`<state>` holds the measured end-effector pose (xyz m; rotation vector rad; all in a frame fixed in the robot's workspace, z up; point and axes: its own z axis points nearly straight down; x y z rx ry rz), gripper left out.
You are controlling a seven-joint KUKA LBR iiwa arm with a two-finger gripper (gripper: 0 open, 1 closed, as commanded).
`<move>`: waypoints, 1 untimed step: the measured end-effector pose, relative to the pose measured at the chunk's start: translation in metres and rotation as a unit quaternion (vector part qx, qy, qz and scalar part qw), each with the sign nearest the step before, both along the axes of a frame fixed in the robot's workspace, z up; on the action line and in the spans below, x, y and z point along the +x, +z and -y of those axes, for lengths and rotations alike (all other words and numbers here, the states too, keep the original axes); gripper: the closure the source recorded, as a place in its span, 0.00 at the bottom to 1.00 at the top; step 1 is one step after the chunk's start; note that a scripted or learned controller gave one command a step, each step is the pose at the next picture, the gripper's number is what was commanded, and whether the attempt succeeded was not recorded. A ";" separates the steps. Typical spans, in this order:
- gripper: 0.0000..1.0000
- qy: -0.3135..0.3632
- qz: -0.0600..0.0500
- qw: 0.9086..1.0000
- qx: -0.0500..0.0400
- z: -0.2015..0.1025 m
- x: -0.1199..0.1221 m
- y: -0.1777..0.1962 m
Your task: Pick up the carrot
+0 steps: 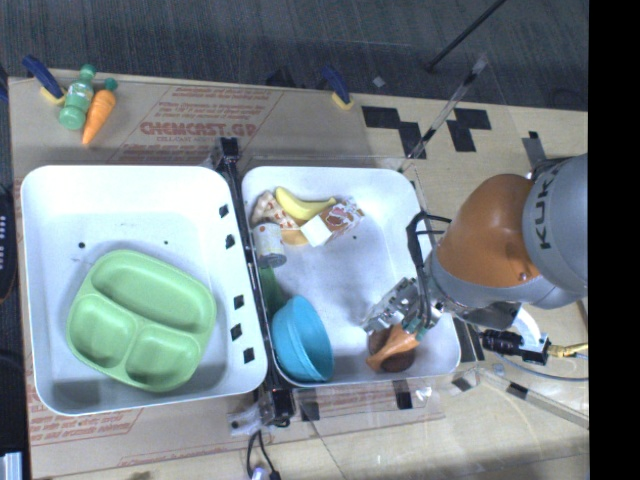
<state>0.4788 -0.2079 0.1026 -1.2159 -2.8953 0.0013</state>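
Note:
An orange carrot lies in the front right corner of the right bin, partly over a dark brown lump. Its green leafy end points up and to the right, under the gripper. My gripper hangs directly over that end, at the tip of the grey arm with the orange band. The gripper body hides where it meets the carrot. A second carrot-like orange toy lies outside the bins on the bench's far left, beside a green bottle.
In the right bin a blue bowl rests against the front left wall. A banana, wrapped snacks and a small can cluster at the back. The left bin holds a green divided plate.

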 end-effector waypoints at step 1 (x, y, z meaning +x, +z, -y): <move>0.00 0.000 0.000 1.000 0.000 0.000 0.000 0.000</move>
